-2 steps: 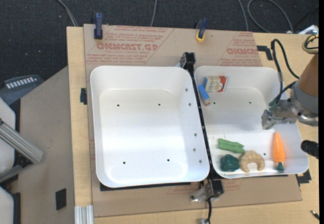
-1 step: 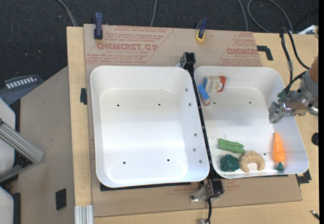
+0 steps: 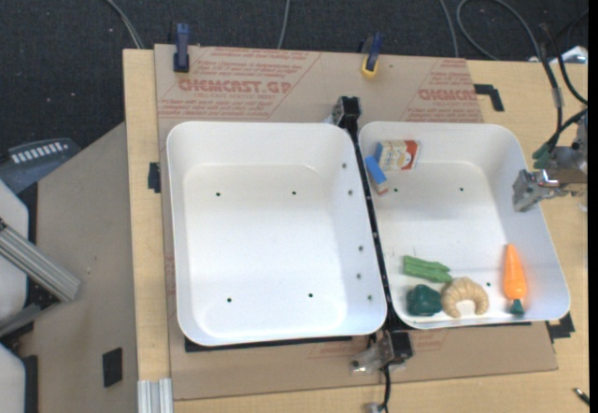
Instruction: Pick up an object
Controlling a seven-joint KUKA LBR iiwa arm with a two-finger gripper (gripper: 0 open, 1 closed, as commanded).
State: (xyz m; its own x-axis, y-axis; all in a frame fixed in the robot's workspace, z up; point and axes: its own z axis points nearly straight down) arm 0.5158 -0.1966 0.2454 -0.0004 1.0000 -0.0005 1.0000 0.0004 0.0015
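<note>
The tool was seen at the right bin's right rim; its grip could not be told. A carrot lay just below it. "CHEMCAST GP" was printed on the bench sheet.

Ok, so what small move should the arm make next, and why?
Probably swing the gripper inward and down toward the carrot, the nearest item. It sits at the right bin's right rim, holding nothing, with the carrot lying apart from the croissant.

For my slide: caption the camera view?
Tool at right bin's edge; carrot, croissant and other toys inside.
</note>
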